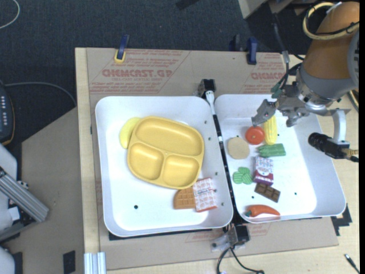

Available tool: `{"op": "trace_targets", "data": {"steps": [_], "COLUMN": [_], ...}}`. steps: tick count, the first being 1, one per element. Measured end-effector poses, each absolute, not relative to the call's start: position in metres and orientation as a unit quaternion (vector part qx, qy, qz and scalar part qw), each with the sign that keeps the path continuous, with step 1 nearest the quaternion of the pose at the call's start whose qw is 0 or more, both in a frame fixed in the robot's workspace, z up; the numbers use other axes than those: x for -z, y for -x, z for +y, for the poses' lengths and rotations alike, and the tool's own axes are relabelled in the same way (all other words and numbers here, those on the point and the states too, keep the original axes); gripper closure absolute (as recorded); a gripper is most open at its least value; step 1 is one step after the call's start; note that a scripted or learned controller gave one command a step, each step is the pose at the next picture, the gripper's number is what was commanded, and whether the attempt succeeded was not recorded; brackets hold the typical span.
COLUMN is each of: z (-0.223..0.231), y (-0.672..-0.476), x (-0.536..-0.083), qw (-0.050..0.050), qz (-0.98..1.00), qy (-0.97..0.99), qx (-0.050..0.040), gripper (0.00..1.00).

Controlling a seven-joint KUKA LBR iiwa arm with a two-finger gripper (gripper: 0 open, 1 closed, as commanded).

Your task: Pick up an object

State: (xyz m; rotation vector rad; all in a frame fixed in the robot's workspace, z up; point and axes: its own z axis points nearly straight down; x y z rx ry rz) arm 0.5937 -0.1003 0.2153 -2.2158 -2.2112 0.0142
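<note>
Corn cob (271, 130), the little yellow toy one, is what seems to be lined up for the pick. It's lying in the right bin (319, 181) up near the back, with one end pointing away from the camera. A red tomato (255, 135) is touching it or just beside it on the left, and a green veggie piece (272, 150) sits just below it.

The gripper (278, 116) is seen over the far end of the cob with its two fingers spread apart, one off to each side. Nothing is pinched between them as far as can be told, so no grasp is claimed here.

Handling-wise, it's probably hollow plastic play food: light, stiff and not fragile. It's also rounded and likely a bit slick, so it could get squirted out if squeezed off-centre. A hold across the narrow width, around the middle of its length, would be the safer bet, since at the tip it could easily be rolled or pivoted. The tomato is crowding the left side, so that finger could be blocked or the tomato bumped on the way down.

The yellow divided plate (165, 152) in the left bin (114, 170) is well apart and not in play.
</note>
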Motion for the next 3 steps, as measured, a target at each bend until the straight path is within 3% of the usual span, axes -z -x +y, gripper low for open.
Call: {"op": "trace_targets", "data": {"steps": [1, 3], "z": [-0.100, -0.108], "y": [-0.596, -0.595], "x": [-0.224, -0.099], "qw": [0.000, 0.003], "qz": [-0.707, -0.707], "qy": [0.707, 0.707], "qx": [0.0003, -0.0019], "gripper": [0.00, 0.00]}}
